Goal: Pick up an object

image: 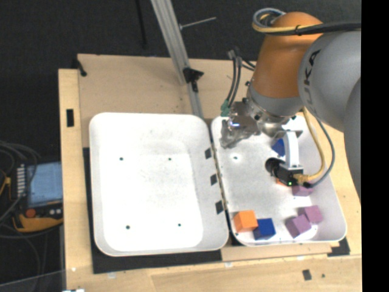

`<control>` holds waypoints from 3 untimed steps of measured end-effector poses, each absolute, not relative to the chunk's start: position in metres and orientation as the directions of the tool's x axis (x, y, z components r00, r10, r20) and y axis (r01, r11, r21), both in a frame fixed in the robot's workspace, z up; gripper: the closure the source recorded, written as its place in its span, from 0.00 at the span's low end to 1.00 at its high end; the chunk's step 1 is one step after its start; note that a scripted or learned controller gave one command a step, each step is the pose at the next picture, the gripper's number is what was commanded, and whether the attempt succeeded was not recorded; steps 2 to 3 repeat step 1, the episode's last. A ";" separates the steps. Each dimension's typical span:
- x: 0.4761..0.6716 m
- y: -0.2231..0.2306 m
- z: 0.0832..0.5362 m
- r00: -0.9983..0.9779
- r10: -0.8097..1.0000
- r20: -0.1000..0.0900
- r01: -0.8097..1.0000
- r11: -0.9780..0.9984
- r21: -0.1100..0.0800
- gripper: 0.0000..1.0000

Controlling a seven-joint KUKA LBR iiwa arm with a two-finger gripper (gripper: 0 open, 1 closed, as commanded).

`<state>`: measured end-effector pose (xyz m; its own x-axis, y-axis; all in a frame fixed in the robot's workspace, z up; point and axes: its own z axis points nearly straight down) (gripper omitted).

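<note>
1. The arm (304, 59) reaches in over the far right corner of the bench (67, 163), its orange band above the far edge of the right bin (243, 169).
2. The left bin (152, 181) sits just beside the right bin, sharing one long edge.
3. The gripper (234, 129) hangs low at the right bin's far left corner, close to the shared edge. I cannot tell how far its fingers are parted, and nothing shows between them.
4. Candidates for the pick lie toward the near edge: an orange block (245, 220) touching a blue block (265, 228) near the near left corner, and two purple blocks (304, 219) toward the near right corner.
5. The orange block looks the likeliest target: it lies straight down the left wall from the gripper, with bare floor between. The wall and the blue block crowd it on both sides.
</note>
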<state>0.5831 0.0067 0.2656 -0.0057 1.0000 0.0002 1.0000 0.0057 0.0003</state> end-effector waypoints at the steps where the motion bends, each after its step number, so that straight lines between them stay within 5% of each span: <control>1: 0.585 0.047 0.257 -0.005 1.000 0.000 1.000 0.005 -0.002 1.00; 3: 0.585 0.047 0.257 -0.005 1.000 0.000 1.000 0.005 -0.002 1.00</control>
